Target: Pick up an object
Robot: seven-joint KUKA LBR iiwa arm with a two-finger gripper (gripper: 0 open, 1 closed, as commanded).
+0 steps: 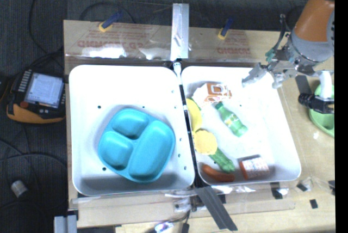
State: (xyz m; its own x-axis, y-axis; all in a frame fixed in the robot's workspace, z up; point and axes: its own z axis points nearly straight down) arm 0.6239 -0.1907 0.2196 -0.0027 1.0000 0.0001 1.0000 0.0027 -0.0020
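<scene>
The right bin [283,134] holds several small items. A green bottle [231,120] lies near its middle, and an orange and white packet [215,92] sits behind it. Two yellow pieces [205,141] rest against the divider. Along the front edge are a green piece [222,160], a red sausage shape [217,173] and a brown box [254,166]. My gripper [264,78] hangs over the bin's back right corner, above and to the right of the packet. It is open with nothing between its fingers.
A blue divided plate [136,142] lies in the left bin [87,85]. A handheld screen device [38,93] sits off the bench at the left. A green and white object [325,106] stands on the bench right of the bins. Clamps [110,21] hold the back edge.
</scene>
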